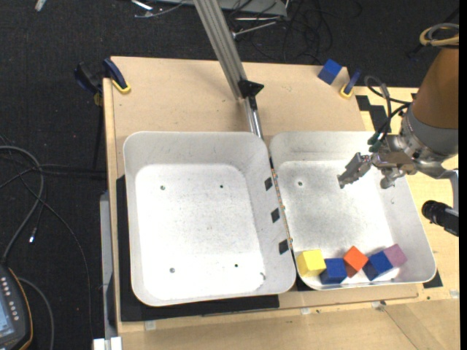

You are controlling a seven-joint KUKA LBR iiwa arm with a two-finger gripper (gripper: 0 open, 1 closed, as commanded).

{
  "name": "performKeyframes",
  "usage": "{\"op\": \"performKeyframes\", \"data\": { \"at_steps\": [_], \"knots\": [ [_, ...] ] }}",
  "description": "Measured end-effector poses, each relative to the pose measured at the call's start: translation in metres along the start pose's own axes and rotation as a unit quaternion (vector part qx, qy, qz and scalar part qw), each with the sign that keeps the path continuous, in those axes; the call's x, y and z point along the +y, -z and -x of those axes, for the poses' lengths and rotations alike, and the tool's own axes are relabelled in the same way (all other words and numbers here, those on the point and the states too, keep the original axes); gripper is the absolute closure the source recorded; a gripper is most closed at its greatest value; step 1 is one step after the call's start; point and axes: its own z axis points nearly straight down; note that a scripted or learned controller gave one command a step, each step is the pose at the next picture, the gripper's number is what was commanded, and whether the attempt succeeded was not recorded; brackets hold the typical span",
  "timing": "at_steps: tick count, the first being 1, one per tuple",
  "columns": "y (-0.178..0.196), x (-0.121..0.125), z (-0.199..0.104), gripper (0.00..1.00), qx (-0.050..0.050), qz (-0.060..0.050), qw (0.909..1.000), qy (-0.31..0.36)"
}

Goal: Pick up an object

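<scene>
In the camera view, the arm (438, 100) comes in from the right edge of the frame, and most of its body is cut off there; only the orange band and the grey wrist part are seen. The gripper (371, 172) hangs over the upper part of the right bin (321, 148), in the right middle of the frame. Its two fingers are spread apart, one pointing to the left and one lower to the right, and nothing is between them. The fingers are small and a little blurred, so how high they stand above the bin floor I cannot tell.

The objects lie together along the lower wall of the right bin, in the lower right of the frame, well apart from the gripper. From left to right there are a yellow cube (311, 261), a blue cube (335, 270), an orange cube (355, 259), a dark blue cube (379, 265) and a pale purple cube (395, 254). They are touching or nearly touching one another, and some hide part of their neighbours, so their full shapes are hard to make out.

The left bin (193, 217) fills the middle left of the frame. A small blue block (330, 71) lies on the bench (182, 93) in the upper right, outside the bins, beside a clamp (347, 84).
</scene>
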Motion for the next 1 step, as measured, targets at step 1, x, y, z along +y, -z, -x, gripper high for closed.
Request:
{"op": "performKeyframes", "data": {
  "at_steps": [1],
  "knots": [
    [0.0096,0.026,-0.0851,0.0,0.001,0.001,1.0,0.006]
  ]
}}
